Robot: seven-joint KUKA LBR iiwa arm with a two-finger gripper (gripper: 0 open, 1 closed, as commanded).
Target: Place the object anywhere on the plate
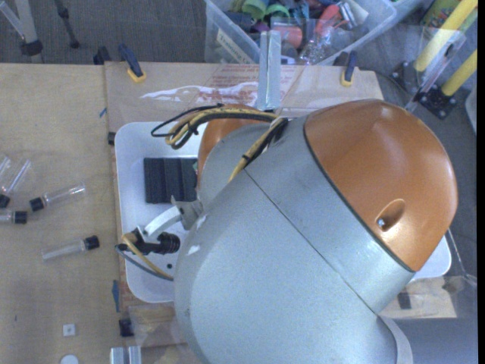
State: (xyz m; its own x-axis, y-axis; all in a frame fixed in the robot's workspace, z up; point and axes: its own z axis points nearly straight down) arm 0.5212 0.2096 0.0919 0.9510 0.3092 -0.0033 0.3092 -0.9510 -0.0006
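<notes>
Along the bench's (53, 127) left edge you have small clear tubes (64, 196) with black caps. Next, a white bin (130, 158) holds a dark rectangular block (168, 180) near its back-left corner. The grey arm (303, 256) fills the right, over the bin, hiding any plate; you cannot tell its hand's state.

Bench left: I saw clear tubes (64, 196) with black caps.
Beyond bench: I saw a toy-filled tub (299, 10).

The wooden bench (53, 127) bears a white bin (130, 173), with clear tubes (64, 196) scattered beside it.
</notes>
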